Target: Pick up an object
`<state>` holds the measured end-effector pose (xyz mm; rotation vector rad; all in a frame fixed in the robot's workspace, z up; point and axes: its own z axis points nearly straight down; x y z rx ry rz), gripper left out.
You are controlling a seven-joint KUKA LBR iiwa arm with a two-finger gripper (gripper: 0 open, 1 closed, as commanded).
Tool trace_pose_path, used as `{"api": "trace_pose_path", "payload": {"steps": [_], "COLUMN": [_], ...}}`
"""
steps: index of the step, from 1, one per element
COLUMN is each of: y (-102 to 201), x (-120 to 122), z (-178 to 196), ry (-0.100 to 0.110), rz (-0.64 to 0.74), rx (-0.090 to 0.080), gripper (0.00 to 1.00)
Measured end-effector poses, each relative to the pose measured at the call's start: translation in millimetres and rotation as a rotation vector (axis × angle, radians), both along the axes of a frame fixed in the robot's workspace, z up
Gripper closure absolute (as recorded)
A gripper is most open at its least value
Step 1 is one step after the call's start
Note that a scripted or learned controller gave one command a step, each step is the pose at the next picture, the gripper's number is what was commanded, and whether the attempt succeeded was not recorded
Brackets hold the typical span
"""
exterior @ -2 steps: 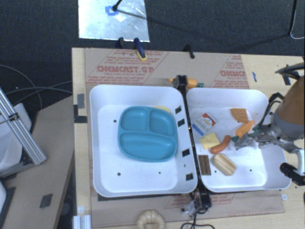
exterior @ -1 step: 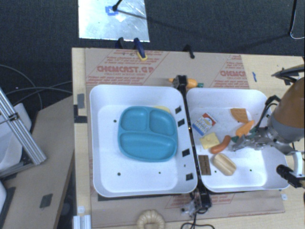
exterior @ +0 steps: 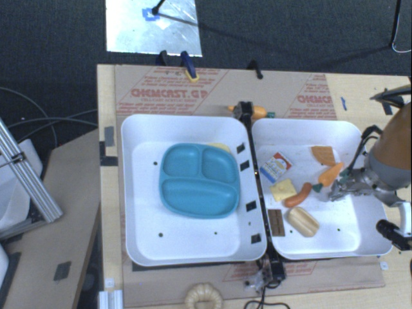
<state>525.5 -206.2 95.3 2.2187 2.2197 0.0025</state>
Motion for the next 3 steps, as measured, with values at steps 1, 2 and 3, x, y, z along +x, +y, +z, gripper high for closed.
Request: {"api": "trace_pose_path", "payload": {"steps": [1,2,3], "y": [1.3,1.2,0.9], "x": [9.5,14.1,15.5], "z": [60.6,104.3,131.0], "ry": [-0.003,-0.002,-0.002], "rz": [0.004,0.004,0.004], "rx": [-0.001,-0.001,-0.001], "gripper": [1.0,1.0,1.0]}}
